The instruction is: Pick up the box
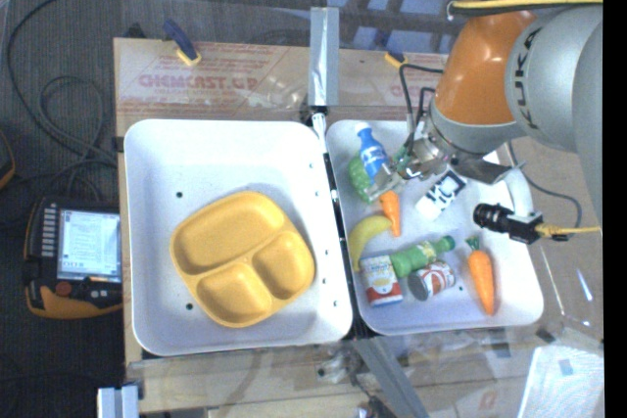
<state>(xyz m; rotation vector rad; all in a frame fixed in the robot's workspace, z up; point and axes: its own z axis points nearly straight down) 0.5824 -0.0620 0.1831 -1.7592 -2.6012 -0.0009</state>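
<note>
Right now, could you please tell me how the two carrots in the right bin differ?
The small carrot lies near the bin's middle, touching the banana and just below the claw; the large carrot lies apart by the right wall of the right bin, beside the can. The small carrot is shorter and thinner; the large carrot is longer and fatter. Both are orange and point roughly downward in the camera view.

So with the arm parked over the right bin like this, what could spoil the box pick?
1. The hand sits among close-packed items: the green bottle and small carrot lie right beside it, so it may grab or shove one of those instead.
2. The white box lies partly under the wrist near the right bin's far side, so it could get nudged rather than gripped.
</note>
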